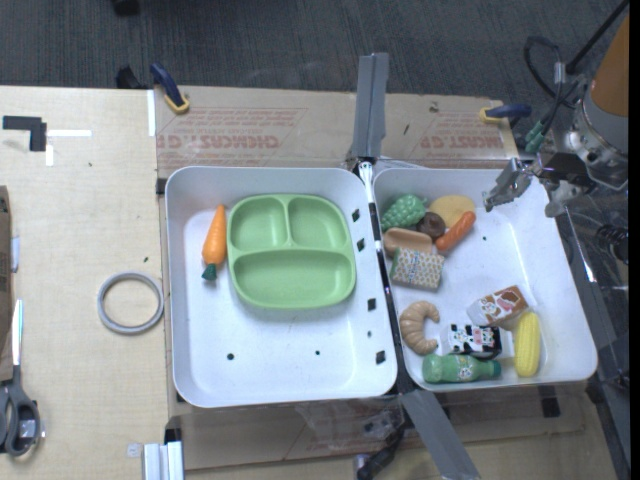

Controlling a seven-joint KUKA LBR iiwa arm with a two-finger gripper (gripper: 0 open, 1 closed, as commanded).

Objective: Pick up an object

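Observation:
My gripper (525, 196) hangs over the far right corner of the right bin (560, 268), open, with nothing between its fingers. Left of it lies a cluster: a green bumpy toy (405, 210), a yellow piece (452, 208), a hot dog (406, 239), a small orange carrot (455, 231) and a waffle square (416, 268). Nearer the front are a croissant (420, 328), a brown box (500, 306), a cow-patterned carton (472, 340), a corn cob (526, 344) and a green bottle (460, 370). The left bin (290, 368) holds a green divided plate (292, 250) and a carrot (214, 236).
A metal bar (370, 108) runs between the bins at the back. A tape ring (130, 302) and scissors (15, 408) lie on the bench to the left. Clamps (170, 88) sit at the cardboard's far corners. Cables hang at the right edge.

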